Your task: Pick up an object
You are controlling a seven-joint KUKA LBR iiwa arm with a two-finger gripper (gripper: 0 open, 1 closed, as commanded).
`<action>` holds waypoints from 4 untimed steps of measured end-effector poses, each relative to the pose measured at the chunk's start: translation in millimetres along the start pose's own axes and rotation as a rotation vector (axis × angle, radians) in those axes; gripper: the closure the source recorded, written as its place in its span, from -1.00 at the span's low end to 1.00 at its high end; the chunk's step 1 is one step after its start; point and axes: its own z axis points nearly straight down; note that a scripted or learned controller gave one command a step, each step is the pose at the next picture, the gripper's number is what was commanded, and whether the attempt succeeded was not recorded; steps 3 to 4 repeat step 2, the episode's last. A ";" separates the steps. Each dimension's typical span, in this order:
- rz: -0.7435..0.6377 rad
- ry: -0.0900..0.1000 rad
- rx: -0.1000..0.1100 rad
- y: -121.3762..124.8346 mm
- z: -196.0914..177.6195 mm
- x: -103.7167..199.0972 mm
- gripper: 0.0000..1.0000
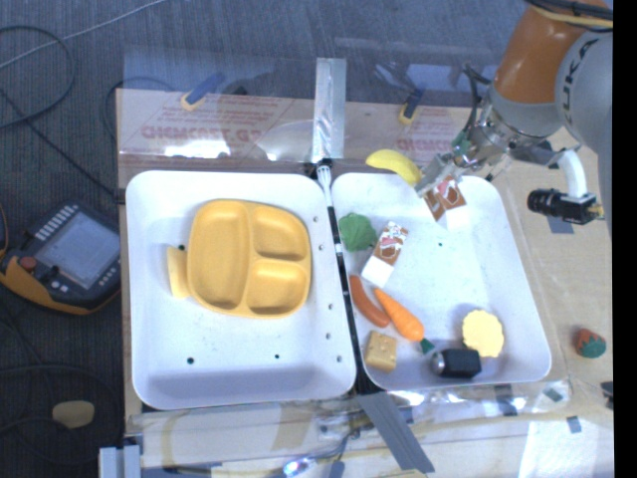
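Camera view shows the hand hovering over the far rim of the right bin, with a small brown-and-white packet hanging just beneath it; whether that packet is truly pinched between the fingers or how wide they stand I cannot tell. The packet sits at the far side of the right bin, just beside the banana on the rim and apart from the broccoli and carrot nearer the bin's middle. It looks light, thin and stiff-edged, likely slick, so I judge a grip across its flat faces safest.
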 end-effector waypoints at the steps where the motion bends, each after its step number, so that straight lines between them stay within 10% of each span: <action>1: -0.079 -0.001 0.003 -21.8 -3.5 23.8 1.00; 2: -0.113 -0.001 0.002 21.3 -13.1 56.9 1.00; 4: -0.113 -0.001 0.002 21.3 -13.1 56.9 1.00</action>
